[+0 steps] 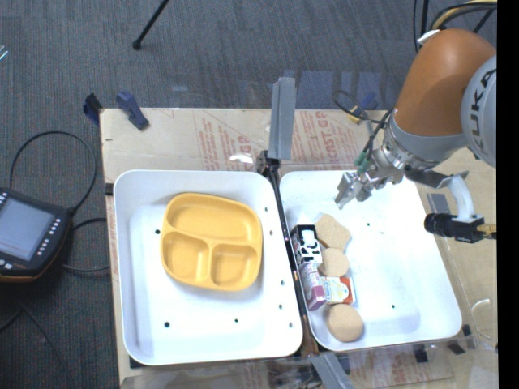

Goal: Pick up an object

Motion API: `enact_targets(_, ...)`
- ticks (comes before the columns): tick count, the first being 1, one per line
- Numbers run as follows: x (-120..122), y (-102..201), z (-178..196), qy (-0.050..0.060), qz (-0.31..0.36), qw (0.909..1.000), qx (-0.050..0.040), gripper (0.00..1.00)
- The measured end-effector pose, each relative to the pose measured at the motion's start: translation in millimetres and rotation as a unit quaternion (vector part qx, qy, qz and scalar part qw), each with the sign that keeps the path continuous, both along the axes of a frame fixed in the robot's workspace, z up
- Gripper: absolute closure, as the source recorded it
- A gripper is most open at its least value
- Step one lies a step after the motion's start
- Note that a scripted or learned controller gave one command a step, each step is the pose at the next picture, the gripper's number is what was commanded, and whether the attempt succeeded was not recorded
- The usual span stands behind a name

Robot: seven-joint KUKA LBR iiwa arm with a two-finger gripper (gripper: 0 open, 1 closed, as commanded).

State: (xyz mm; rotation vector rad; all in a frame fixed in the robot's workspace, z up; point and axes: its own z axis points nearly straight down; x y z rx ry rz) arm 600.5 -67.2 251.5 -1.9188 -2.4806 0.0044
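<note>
two bins, gripper above the right one

nearest me, in the right bin (405, 314), i see a round tan biscuit (345, 322), a small red packet (339, 291), a pink-capped tube (312, 286), a black-and-white carton (306, 243) and two more tan pieces (331, 232), all clustered against the bin's left wall. the left bin (138, 331) holds a yellow divided tray (212, 241). farther back, the gripper (353, 186) hangs over the right bin's rear, with nothing between its fingers; i cannot tell the jaw gap. my judgement: approach step. next move calls for travel toward the cluster, then descent.
</note>
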Motion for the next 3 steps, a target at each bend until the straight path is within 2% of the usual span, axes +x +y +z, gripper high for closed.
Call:
enact_targets(1,21.0,-40.8,93.0,-0.003,-0.125,0.9922,-0.0014,1.0)
enact_targets(2,-5.3,47.5,11.5,0.004,-0.111,0.9938,-0.0006,1.0)
enact_targets(3,42.1,51.0,-33.6,0.002,-0.137,0.9906,-0.0018,1.0)
